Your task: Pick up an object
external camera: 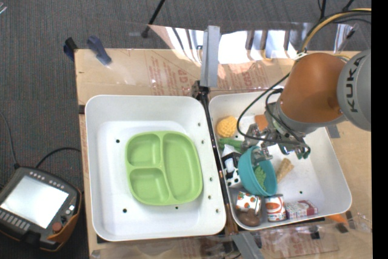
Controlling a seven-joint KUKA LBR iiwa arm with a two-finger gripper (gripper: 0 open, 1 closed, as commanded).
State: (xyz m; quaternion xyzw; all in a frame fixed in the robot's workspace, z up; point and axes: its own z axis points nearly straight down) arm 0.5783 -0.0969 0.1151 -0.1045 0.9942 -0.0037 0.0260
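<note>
Descending on the cluttered right bin (339, 182), grasp step in hand.
Gripper (274, 151) sits low over the teal bowl (253, 173) mid-bin, yellow corn (227, 126) to its far left, cans (274, 208) nearer; cannot tell whether its fingers are wide or narrow, and nothing visibly held. Green tray (163, 168) lies in the left bin (97, 161). Judged next: close on the bowl rim, then lift straight up.

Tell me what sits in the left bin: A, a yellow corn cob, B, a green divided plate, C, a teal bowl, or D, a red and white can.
B: the green divided plate lies alone in the left bin, while the corn cob, can and teal bowl are all in the right bin.
</note>
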